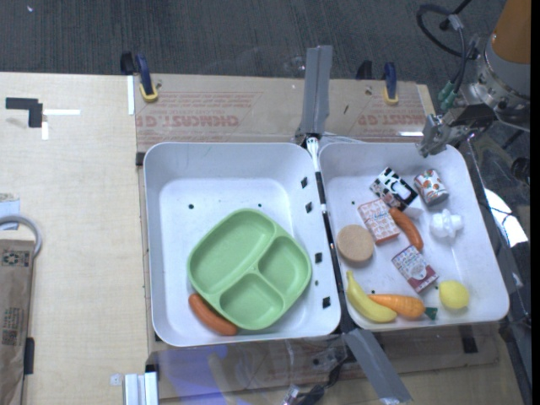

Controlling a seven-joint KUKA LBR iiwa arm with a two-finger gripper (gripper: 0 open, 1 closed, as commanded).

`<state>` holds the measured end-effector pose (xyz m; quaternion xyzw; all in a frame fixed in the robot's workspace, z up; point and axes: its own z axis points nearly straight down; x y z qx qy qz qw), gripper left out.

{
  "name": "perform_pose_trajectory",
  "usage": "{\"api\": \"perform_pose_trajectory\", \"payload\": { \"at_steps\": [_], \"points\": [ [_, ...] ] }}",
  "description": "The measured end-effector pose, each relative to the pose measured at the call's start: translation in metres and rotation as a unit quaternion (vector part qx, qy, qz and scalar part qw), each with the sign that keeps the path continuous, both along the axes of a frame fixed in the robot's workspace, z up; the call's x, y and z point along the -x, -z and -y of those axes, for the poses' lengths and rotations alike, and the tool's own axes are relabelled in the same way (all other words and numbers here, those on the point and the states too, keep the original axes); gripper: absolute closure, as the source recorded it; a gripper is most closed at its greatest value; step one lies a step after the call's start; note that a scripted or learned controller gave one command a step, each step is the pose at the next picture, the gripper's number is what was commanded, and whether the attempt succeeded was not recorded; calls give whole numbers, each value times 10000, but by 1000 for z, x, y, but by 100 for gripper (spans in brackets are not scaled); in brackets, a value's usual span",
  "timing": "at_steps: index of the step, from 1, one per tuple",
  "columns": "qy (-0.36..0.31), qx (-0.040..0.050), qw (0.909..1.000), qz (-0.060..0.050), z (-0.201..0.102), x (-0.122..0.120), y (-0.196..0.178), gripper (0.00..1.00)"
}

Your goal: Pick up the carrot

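A: Camera view, what's the claw doing?

B: Gripper (439,133) is hanging at the top right, over the back rim of the right bin (485,226). Nothing is sitting between its fingers. How far open it is, I can't tell, too small and dark.

A: Carrot?

B: Carrot (401,305) is lying in the right bin near the front wall, tip pointing left, green end to the right. It's touching the banana (367,304) on its left. Lemon (453,294) is sitting just to its right, apart from it.

A: Anything else orange in there?

B: Yes, 2 more. 1 orange stick-shaped piece (407,229) is lying mid-bin, tilted, between 2 small red-and-white packets (377,222) (414,269). Another orange piece (211,315) is lying in the left bin (160,226), tucked against the front-left edge of the green plate (249,268).

A: Rest of the right bin?

B: Tan disc (355,245) is lying left of center. Black-and-white carton (393,187), small can (431,187) and a white lump (445,224) are sitting toward the back right, nearest the gripper. Carrot is lying well apart from the gripper.
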<state>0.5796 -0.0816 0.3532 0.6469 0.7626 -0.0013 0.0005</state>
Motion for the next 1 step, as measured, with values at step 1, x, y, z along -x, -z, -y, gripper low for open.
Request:
{"api": "perform_pose_trajectory", "payload": {
  "at_steps": [1],
  "points": [
    [22, -1, 10000, 0, 42, -17, -88, 100]
  ]
}}
